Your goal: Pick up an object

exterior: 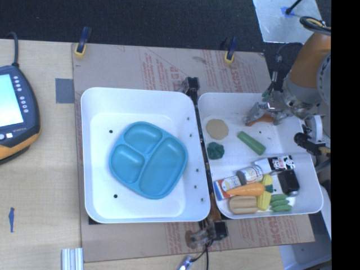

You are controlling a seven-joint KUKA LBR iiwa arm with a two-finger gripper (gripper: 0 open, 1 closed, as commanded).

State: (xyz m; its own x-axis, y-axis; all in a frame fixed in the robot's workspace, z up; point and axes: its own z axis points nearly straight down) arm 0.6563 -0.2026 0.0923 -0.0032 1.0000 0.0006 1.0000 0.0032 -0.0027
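— Where's your gripper (260,115) sitting?

— Low over the far part of the right bin (315,207), close to its back wall. You see the grey arm (306,75) with its orange band coming in from the right. The two fingers stand apart, tips pointing left and down toward the bin floor, with nothing between them.

— And the things you could pick?

— Closest is the green cylinder (251,142), lying tilted just toward the camera from the fingertips, apart from them. Left of the gripper you have the tan round disc (217,129), and just nearer the camera than that, a dark green lumpy piece (215,150). Neither touches the fingers.

— The rest?

— Well apart from the gripper, packed at the near end of the same bin: a small bottle (247,177) lying on its side, a carrot (245,190), a bun-like piece (243,205), yellow corn (264,198), a green pod (280,202), a black block (288,181) and a black-and-white carton (279,163).

— The other bin?

— The left bin (93,151) holds a blue divided plate (148,159), flat in its middle.
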